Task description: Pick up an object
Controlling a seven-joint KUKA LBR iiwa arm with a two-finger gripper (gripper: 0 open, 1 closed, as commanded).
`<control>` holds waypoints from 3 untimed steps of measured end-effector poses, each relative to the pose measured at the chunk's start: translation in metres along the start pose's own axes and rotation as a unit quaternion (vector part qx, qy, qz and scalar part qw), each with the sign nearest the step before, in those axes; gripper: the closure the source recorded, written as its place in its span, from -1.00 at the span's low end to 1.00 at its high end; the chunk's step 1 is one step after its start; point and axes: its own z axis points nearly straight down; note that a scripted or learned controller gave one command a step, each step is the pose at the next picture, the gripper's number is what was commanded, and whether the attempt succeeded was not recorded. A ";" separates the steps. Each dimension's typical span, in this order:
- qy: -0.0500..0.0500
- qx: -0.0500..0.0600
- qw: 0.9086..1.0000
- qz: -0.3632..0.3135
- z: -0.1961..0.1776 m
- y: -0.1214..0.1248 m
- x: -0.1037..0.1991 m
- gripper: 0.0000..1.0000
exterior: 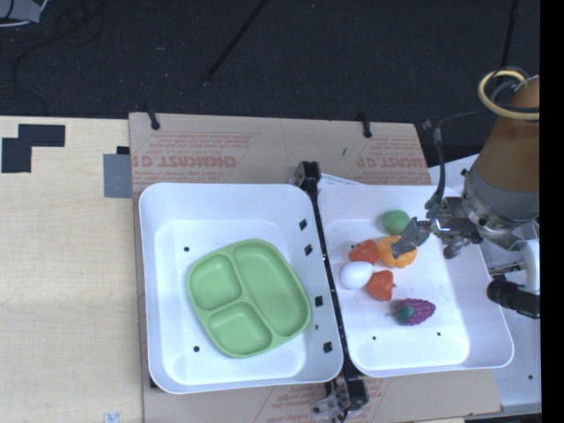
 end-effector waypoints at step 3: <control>0.000 -0.003 1.000 -0.001 0.084 0.005 0.004 -1.00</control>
